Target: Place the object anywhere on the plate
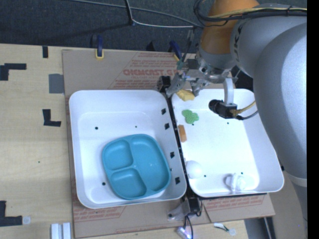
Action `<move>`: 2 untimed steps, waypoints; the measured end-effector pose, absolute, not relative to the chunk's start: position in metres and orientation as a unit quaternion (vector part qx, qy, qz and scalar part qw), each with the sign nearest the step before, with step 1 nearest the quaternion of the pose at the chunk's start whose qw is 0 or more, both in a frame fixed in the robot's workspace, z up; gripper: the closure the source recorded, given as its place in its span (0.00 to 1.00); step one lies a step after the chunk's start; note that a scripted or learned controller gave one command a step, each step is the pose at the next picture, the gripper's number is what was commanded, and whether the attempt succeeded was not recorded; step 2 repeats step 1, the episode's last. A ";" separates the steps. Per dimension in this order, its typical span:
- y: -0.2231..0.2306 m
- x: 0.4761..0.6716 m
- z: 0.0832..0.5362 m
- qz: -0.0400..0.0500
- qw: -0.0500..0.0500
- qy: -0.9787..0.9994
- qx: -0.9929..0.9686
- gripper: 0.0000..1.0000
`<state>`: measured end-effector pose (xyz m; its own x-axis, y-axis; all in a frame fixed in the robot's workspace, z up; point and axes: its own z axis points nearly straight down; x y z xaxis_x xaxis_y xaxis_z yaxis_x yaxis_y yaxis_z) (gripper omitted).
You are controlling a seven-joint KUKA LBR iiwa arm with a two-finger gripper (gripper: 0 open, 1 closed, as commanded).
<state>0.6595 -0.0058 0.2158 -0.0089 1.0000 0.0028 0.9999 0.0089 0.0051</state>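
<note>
The arm (279, 83) is smooth, rounded grey casing with a glossy orange band (227, 21) above the wrist. Thin black cables (204, 4) loop over the band, and metal fittings (199, 76) sit beneath.

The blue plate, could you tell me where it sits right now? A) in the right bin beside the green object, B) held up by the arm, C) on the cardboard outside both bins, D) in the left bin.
D: the blue plate lies flat on the floor of the left bin, while the green object lies in the right bin.
</note>
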 end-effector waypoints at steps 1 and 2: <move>0.060 0.617 0.248 0.001 0.000 0.709 0.705 1.00; 0.060 0.617 0.248 0.001 0.000 0.709 0.705 1.00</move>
